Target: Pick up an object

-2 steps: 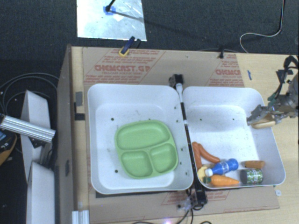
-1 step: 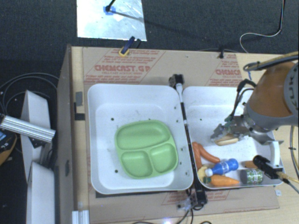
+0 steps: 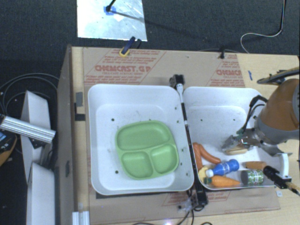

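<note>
We record first the objects at the near edge of the right bin (image 3: 220,102): a carrot (image 3: 224,182) lying along the near wall, a blue-and-white bottle (image 3: 225,167) just behind it, and a small can with a green label (image 3: 252,176) lying on its side to the right of the carrot. A yellowish item (image 3: 203,173) sits at the bottle's left end; we cannot identify it. Two orange-red sausages (image 3: 205,154) lie against the bin's left wall, just behind that item. A second orange piece (image 3: 255,165) rests behind the can.

The arm (image 3: 281,114) enters from the right, its brown-orange section above the right bin's right side. The hand (image 3: 236,144) is low over the bin floor, to the right of the sausages and behind the bottle. A pale, tan-coloured object (image 3: 237,150) lies directly at its tip. We cannot tell whether the hand is released or clenched, nor whether that object is between its fingers or merely beneath them.

The left bin (image 3: 136,97) holds a green compartment plate (image 3: 147,149) with three sections, set toward the near right of the bin.

Both bins rest on the surface (image 3: 140,64), which is covered with printed cardboard. A silvery sheet (image 3: 111,13) lies on the dark floor beyond it.
</note>
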`<state>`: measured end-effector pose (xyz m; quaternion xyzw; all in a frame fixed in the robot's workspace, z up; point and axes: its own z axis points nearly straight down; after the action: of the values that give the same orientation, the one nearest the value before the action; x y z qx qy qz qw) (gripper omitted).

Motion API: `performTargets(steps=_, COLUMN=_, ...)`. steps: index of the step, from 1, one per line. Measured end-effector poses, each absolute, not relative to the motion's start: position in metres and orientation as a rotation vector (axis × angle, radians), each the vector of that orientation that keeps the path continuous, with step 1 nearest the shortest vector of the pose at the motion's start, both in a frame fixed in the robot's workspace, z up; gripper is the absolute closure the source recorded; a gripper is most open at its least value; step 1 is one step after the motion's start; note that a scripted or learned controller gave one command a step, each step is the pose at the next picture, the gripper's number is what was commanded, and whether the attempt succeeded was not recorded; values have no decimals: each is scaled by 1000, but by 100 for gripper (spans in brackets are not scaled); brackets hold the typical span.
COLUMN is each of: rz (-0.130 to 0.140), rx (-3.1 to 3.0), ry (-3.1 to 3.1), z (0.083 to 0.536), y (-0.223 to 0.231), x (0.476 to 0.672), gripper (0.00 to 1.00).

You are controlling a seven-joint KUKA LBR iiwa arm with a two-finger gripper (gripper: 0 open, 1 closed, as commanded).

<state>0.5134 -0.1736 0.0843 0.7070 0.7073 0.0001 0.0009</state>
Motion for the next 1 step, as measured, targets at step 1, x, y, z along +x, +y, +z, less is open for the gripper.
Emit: performTargets(steps=1, rz=0, rx=2221, ry=2221, z=84, y=-202, x=486, gripper=0)
